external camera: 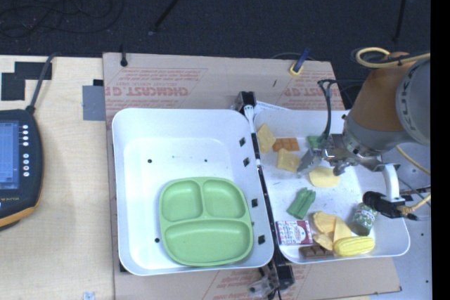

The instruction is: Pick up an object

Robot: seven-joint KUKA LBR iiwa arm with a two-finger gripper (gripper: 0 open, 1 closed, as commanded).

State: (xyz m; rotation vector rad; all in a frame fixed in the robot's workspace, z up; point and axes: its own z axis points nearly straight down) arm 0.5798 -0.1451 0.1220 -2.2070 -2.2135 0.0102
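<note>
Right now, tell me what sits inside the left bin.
The left bin holds a green divided plate with three compartments, nothing visible in them. A few dark specks dot the bin floor. Whatever lies beneath the plate is covered.

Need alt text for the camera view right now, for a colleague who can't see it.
The gripper hovers over a yellow food piece in the right bin, among other toy foods. The left bin holds a green divided plate.

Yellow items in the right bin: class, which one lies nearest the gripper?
The pale yellow piece just below the gripper, at the middle of the right bin. The other yellow items sit further off, toward the divider or the near wall.
</note>
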